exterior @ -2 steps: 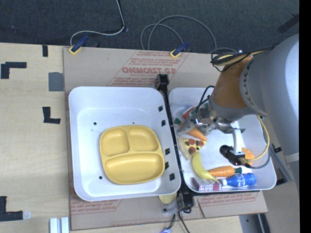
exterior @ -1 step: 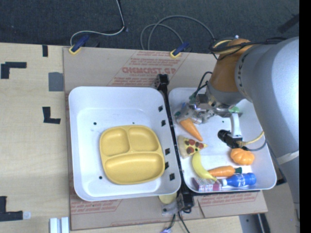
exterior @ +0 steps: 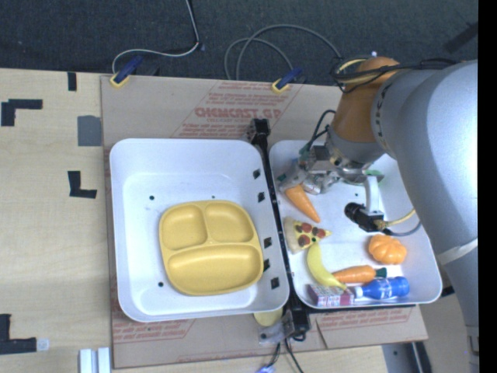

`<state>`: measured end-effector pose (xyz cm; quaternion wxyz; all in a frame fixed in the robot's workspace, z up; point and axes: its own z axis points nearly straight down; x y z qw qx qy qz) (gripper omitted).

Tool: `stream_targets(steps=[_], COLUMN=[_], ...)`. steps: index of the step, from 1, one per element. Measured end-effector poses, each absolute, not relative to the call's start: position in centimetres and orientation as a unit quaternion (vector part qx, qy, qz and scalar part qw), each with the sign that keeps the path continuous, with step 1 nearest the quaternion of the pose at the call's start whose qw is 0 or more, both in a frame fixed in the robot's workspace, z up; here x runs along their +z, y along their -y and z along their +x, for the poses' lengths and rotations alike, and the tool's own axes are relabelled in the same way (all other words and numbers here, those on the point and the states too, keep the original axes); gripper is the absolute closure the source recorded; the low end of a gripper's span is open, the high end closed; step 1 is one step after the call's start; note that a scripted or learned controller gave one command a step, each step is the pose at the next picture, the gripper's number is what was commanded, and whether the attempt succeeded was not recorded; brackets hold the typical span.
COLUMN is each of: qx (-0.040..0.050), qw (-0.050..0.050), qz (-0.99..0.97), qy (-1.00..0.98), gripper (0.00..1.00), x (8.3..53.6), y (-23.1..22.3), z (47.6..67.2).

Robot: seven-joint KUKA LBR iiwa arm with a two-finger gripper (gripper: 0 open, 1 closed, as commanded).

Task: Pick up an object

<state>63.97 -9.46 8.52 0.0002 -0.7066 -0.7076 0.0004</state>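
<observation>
Nearby, pizza slice (exterior: pixel 303 233), banana (exterior: pixel 320 266) and pumpkin (exterior: pixel 387 249) crowd the carrot (exterior: pixel 303 202).

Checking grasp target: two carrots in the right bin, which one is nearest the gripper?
The upper carrot, lying just below the gripper near the bin's left wall. The other carrot lies far down by the blue bottle at the bin's front edge.

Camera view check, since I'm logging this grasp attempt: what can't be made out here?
- Two-finger gripper: too small and cluttered to tell finger state.
- Orange plastic carrot: contact with the gripper unclear.
- Blue plastic bottle: label too small to read.
- Right white bin: its far side is covered by the grey arm.
</observation>
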Motion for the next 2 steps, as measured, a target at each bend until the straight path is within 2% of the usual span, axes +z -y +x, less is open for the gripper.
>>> stream_targets(steps=[1,2], qx=[-0.0002,-0.0003], qw=[0.000,0.001], qz=[-0.707,-0.706], qy=[0.707,0.708], gripper=[0.00,1.00], x=[8.53,9.52], y=[9.43,9.35], z=[64.23,64.22])
